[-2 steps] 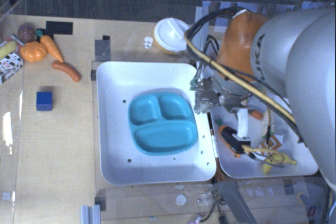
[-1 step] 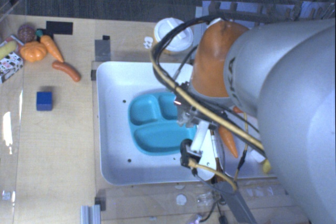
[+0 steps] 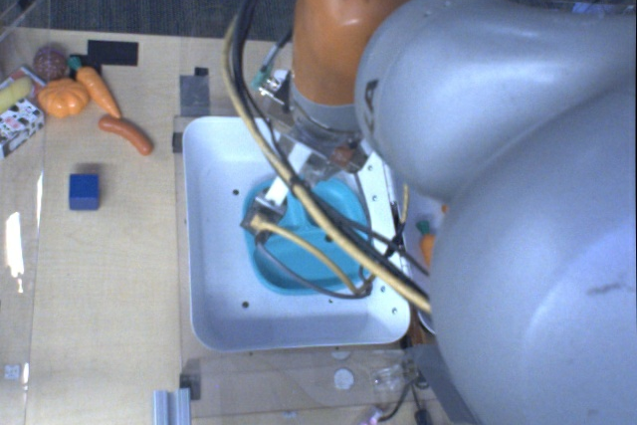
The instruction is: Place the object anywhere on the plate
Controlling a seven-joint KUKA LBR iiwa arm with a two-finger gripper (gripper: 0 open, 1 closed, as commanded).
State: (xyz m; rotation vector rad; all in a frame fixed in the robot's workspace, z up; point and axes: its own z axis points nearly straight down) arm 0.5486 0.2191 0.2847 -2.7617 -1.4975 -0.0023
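One blue plate (image 3: 333, 214) in left white bin (image 3: 214, 244), partly under arm (image 3: 478, 114) & cables (image 3: 299, 244) | obj to place: can't tell which | pincer (image 3: 267, 214) low over plate's left edge, state: can't tell | far-left worktop (image 3: 100, 294): blue cube (image 3: 85, 191), carrot (image 3: 100, 92), sausage (image 3: 126, 134), small pumpkin (image 3: 63, 99)

The grey arm (image 3: 498, 164) sweeps in over the white bin (image 3: 214, 244), its orange band (image 3: 343, 15) above the bin's far edge. Inside the bin lies a blue plate (image 3: 333, 214), partly behind cables (image 3: 299, 244). Left of the bin sit a blue block (image 3: 85, 191), a sausage (image 3: 126, 134), a carrot (image 3: 98, 90) and a small pumpkin (image 3: 63, 99).
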